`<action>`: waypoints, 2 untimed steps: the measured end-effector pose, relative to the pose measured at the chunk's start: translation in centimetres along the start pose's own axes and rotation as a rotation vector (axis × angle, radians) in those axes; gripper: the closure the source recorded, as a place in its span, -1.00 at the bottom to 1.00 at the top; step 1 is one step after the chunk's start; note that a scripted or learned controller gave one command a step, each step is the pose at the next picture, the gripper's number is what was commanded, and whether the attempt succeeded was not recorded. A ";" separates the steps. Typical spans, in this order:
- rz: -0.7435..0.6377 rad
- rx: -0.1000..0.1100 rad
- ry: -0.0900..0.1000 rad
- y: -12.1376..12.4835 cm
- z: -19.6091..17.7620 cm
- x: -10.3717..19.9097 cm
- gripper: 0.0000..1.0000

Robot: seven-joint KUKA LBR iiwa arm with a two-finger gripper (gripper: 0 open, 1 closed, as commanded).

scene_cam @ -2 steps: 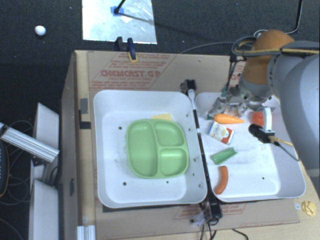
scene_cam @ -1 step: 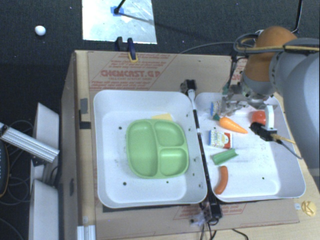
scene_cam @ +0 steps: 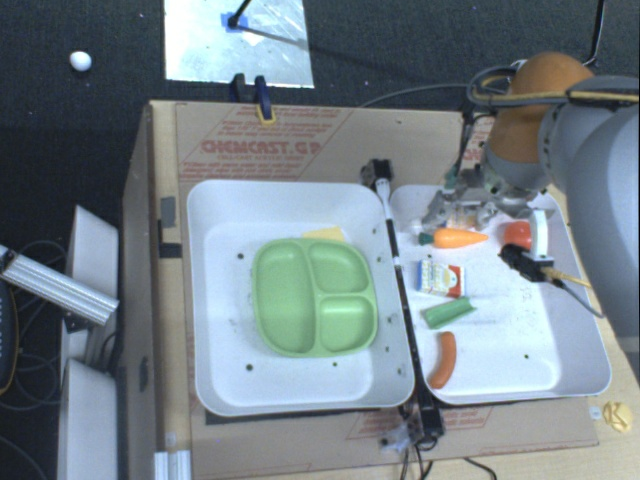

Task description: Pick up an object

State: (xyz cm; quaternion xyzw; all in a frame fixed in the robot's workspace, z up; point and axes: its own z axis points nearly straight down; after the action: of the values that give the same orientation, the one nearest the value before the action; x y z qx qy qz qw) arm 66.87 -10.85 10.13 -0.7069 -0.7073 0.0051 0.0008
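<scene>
Robotics lab: grey arm (scene_cam: 590, 138) over cardboard-topped bench (scene_cam: 260, 143), cables trailing beside bench, dark carpet (scene_cam: 80, 28) behind bench.

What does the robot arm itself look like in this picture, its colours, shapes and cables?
The arm is a thick, rounded grey tube entering from the right. Above the wrist sits a bulging orange band. Dark cables loop beside the band. Below it hangs a small metallic grey two-finger gripper, built from thin angular parts. No markings are readable.

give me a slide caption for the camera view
Gripper poised over a carrot in the right bin; green tray in the left.
</scene>
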 end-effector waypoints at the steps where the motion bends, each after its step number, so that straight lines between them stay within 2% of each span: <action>1: 0.002 0.003 0.005 -0.2 1.5 -0.1 -1.00; 2: 0.000 0.004 0.000 -0.2 0.4 -0.3 1.00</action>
State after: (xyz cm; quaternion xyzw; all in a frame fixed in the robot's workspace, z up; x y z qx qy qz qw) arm 66.69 -11.18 9.69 -0.7070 -0.7072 0.0065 0.0020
